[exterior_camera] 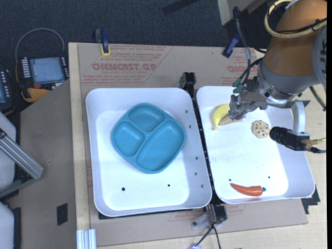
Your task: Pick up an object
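- Chili lies nearest, at the near edge of the right bin; red, slim, green stem tip pointing right.
- Cookie sits mid-right in that bin, just right of the pincer, apart from it.
- Banana at the far left of the right bin, curved, one end running under the pincer.
- Pincer is low over the banana's right end, seemingly touching it; whether it is spread or closed I cannot tell, the wrist hides the tips. No proof of a hold.
- Left bin carries a blue plate with three compartments, lying flat, well apart from the arm.
- Arm enters from the far right; orange band above the grey wrist; a black part juts near the cookie.
- Both bins rest on a cardboard-covered counter.
- Handling guess: banana looks like a light toy, smooth skin, likely slippery; the curve means a grip across the thick middle is safer than at the tapered end, where it could squirt out.
- Cookie is flat and low, hard to pinch; chili is thin and would roll.
- Judged stage: at the grasp, nothing lifted yet.
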`<act>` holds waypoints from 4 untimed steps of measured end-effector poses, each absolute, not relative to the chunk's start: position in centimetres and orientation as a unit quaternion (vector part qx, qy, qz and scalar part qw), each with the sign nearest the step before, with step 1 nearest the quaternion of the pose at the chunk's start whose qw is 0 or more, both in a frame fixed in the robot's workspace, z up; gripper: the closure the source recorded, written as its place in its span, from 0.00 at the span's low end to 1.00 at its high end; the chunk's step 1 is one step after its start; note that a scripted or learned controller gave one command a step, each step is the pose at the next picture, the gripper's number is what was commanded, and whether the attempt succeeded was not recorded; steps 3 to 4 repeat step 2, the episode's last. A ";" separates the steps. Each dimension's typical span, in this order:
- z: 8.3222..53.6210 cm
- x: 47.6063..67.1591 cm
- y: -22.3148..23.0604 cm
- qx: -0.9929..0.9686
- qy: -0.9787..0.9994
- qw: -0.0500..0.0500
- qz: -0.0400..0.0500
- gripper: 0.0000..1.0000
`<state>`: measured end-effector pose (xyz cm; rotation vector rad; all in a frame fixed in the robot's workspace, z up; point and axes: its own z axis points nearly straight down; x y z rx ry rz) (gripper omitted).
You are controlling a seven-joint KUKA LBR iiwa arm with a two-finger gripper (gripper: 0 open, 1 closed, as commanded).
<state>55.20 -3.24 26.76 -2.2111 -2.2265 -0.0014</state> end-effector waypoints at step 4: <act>25.1 53.6 7.6 -0.705 -0.709 0.002 0.000 1.00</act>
